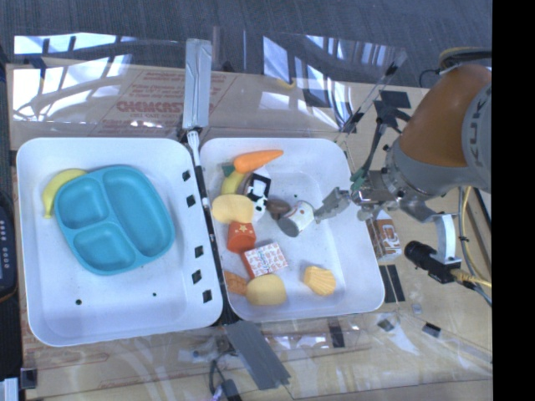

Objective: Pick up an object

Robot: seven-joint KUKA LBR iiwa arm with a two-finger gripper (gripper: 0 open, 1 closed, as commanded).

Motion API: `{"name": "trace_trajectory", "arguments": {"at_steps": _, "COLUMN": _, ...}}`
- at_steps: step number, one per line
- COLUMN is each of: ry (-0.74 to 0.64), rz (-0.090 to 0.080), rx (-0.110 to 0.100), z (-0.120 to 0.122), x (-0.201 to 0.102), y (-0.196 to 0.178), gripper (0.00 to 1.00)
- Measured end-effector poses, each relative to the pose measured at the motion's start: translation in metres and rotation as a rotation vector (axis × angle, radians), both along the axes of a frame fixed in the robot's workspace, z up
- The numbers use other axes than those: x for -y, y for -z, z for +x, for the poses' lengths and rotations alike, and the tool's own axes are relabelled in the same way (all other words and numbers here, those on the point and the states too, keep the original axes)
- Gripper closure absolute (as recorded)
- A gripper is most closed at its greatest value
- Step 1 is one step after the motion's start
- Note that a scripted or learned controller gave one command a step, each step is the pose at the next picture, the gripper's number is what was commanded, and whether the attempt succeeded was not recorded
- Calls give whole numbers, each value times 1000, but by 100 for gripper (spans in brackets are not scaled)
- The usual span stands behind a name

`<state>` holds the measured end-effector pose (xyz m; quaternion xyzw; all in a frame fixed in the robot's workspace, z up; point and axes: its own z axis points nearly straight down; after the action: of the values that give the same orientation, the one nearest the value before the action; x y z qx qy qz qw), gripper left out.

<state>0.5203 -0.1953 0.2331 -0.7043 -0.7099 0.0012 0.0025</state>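
Note:
The right bin holds several toy foods. An orange carrot lies at its far side. A pale yellow piece, a red block, a patterned box, a yellow lemon and a ridged yellow piece sit nearer the front. A small white and grey object rests near the bin's middle, beside a brown piece. My gripper hangs low over the bin's right part, just right of the white and grey object. Whether it touches that object is unclear.
The left bin carries a blue divided plate with a yellow banana at its far left edge. A black and white item lies below the carrot. The arm's orange band rises at the right, over cables and clamps.

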Motion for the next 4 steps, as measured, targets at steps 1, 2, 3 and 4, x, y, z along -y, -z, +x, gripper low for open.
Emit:
{"name": "trace_trajectory", "arguments": {"at_steps": 1, "ry": -7, "rz": 2, "rx": -6, "z": -46, "x": 0, "y": 107, "gripper": 0}}
{"name": "trace_trajectory", "arguments": {"at_steps": 2, "ry": 31, "rz": -3, "rx": 8, "z": 27, "x": -65, "y": 139, "gripper": 0}}
{"name": "trace_trajectory", "arguments": {"at_steps": 3, "ry": 141, "rz": -2, "rx": 2, "z": 86, "x": -70, "y": 142, "gripper": 0}}
{"name": "trace_trajectory", "arguments": {"at_steps": 4, "ry": 6, "rz": -2, "rx": 6, "z": 135, "x": -44, "y": 88, "gripper": 0}}
